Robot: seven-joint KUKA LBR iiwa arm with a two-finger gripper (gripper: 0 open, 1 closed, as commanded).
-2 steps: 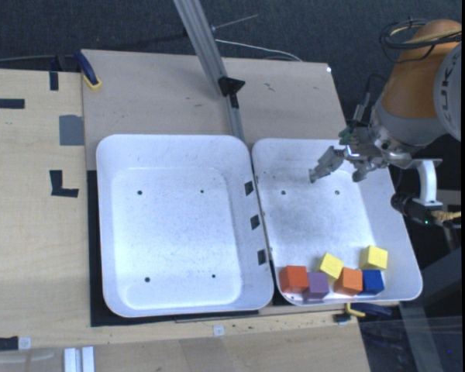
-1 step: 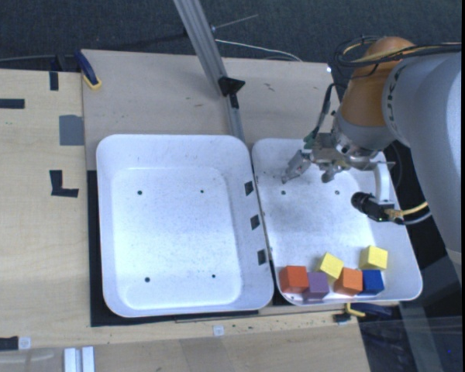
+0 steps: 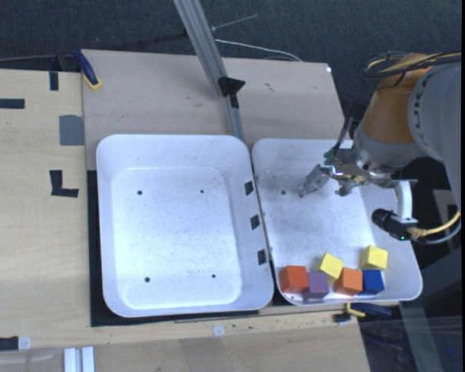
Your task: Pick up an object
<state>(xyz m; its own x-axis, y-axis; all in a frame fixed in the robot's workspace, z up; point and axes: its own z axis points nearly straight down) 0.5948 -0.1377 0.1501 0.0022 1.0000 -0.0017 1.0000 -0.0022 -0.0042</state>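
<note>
Bright foam-looking cubes sit bunched along the near edge of the right bin [image 3: 294,161]: an orange cube [image 3: 295,277] at the left of the row, a purple cube [image 3: 318,284] touching it, a yellow cube [image 3: 331,265] just behind that, then a second orange cube [image 3: 348,280] and a blue cube [image 3: 373,282] side by side, with another yellow cube [image 3: 376,256] a little farther back on the right. Any of them would serve as the thing to pick, and all lie flat on the bin floor, untouched.

The gripper [image 3: 324,181] hangs over the far half of the same bin, well apart from the cluster. Its fingers look spread apart, one reaching left and one pointing down toward the right, with nothing between them. The grey arm [image 3: 438,111] with its orange band comes in from the right.

As I judge it, the pick has not really started: nothing is grasped and nothing lifted. What is left is to come near over one cube, drop, close and raise it.

The left bin [image 3: 108,208] lies beside, and a slanted metal pole [image 3: 205,41] crosses the far bench.
</note>
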